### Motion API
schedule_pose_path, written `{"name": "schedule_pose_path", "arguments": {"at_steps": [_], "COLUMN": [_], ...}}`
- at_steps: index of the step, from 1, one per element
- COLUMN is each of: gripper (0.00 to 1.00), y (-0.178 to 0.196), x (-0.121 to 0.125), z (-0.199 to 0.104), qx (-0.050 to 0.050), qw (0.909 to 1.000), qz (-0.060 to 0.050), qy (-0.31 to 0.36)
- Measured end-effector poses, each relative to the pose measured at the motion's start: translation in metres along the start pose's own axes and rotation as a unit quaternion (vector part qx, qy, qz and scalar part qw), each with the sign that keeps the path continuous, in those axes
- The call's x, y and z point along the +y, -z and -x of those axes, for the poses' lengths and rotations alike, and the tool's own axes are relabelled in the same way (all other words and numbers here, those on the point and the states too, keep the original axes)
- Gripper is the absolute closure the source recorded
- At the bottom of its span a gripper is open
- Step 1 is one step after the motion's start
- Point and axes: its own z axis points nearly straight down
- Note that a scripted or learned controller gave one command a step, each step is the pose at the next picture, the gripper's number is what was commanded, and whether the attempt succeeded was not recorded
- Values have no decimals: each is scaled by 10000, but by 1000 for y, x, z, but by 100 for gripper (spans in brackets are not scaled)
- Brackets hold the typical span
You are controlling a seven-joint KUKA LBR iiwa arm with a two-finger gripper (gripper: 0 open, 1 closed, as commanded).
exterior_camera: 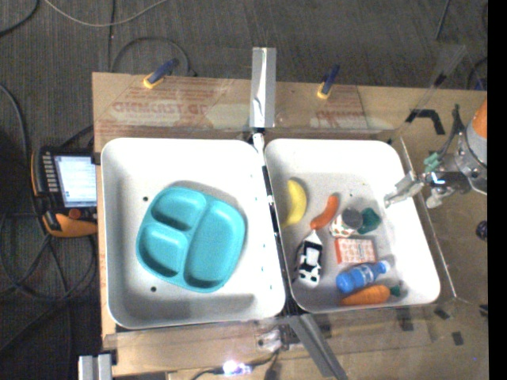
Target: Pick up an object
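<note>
the gripper [418, 184] sits at the right bin's [412, 291] right rim, above the toys. finger state cannot be determined. the left bin [119, 291] holds a teal tray [192, 238].

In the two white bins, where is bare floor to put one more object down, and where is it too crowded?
Left bin: bare strips around the turquoise divided plate, widest along the near wall. Right bin: free floor along the far wall, above the banana and orange sausage. Crowded: the near half, around cow figure, blue bottle and carrot.
</note>
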Motion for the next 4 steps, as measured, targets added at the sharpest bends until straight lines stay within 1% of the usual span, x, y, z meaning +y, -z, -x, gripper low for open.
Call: {"name": "schedule_pose_path", "arguments": {"at_steps": [1, 2, 3, 4], "gripper": [0, 0, 100, 100], "y": [-75, -158, -148, -36], "x": [47, 61, 62, 86], "z": [-67, -80, -81, -113], "qx": [0, -36, -20, -21], "qw": [9972, 9994, 9994, 9993], "qz": [-7, 67, 79, 3], "qy": [749, 341, 338, 381]}}
